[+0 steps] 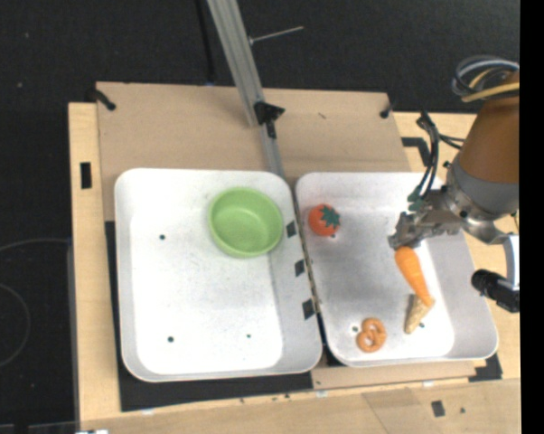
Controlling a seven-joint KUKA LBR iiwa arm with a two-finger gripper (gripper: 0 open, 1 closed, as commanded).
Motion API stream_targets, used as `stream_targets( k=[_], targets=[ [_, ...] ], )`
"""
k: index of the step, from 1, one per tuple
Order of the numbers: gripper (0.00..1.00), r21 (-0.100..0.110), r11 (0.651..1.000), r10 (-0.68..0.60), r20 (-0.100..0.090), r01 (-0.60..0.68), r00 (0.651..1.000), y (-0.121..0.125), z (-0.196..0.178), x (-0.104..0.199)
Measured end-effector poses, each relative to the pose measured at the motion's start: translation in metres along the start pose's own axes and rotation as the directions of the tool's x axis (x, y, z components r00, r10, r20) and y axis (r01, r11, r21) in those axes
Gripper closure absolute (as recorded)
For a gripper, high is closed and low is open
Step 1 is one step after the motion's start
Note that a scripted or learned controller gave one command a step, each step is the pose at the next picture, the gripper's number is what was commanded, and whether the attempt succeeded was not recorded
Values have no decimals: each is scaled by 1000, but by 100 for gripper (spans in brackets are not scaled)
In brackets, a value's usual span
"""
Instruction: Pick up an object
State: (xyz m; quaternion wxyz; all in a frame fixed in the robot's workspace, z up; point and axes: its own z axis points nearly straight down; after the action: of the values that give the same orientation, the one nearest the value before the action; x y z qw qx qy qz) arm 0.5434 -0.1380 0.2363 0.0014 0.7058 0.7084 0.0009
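The claw (pixel 406 239) sits low over the right bin (pixel 471 333), at the upper end of a toy carrot (pixel 415 274) that lies on the bin floor with its pale stem end pointing toward the near wall. From above, the claw's tip seems to meet or overlap the carrot's top, but the slant of the view and the dark metal of the wrist hide the fingers, so I cannot tell whether they are spread, pressed together, or closed on anything. Judged from this, the carrot looks like the chosen target, and the task is at the reach-and-grasp stage: the arm is in place, while the carrot appears to lie flat in the bin, not lifted. What is left is a confirmed grip and a clean raise off the floor. Other candidates share the same bin: a red toy tomato (pixel 323 221) near the left wall by the divider, and a small pretzel (pixel 370 335) close to the near wall, just beside the carrot's stem end but apart from it. The left bin (pixel 164 333) holds a green bowl (pixel 246 222) toward its far right corner, well apart from the claw. Both bins rest side by side on the desk (pixel 87 242).
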Motion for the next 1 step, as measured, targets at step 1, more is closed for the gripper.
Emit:
stream_targets(
  k=[1],
  targets=[
    [100,2,1000,-2,-1,2,1000,8,5,44]
  ],
)
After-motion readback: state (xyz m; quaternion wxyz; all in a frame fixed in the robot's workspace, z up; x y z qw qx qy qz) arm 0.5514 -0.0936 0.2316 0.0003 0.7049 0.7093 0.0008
